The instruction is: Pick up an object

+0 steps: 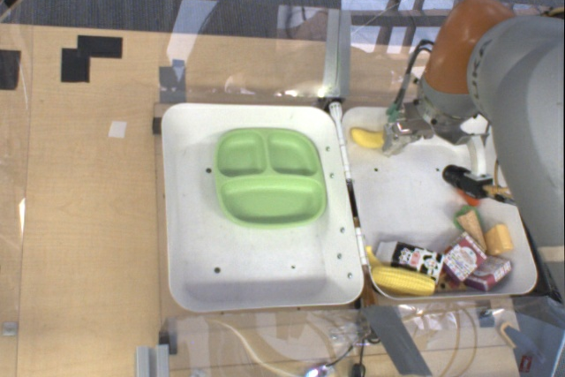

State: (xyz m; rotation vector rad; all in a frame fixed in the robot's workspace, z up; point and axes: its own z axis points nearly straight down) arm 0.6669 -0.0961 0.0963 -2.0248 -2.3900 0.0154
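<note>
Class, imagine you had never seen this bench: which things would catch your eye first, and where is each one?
First, the green divided plate, alone in the middle of the left bin. Next, the grey arm reaching in from the right, its gripper low over the right bin beside a yellow banana. Then the heap of toy food in that bin's near corner.

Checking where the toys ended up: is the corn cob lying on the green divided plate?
No: the corn cob lies at the near edge of the right bin, while the green divided plate sits in the left bin.
</note>
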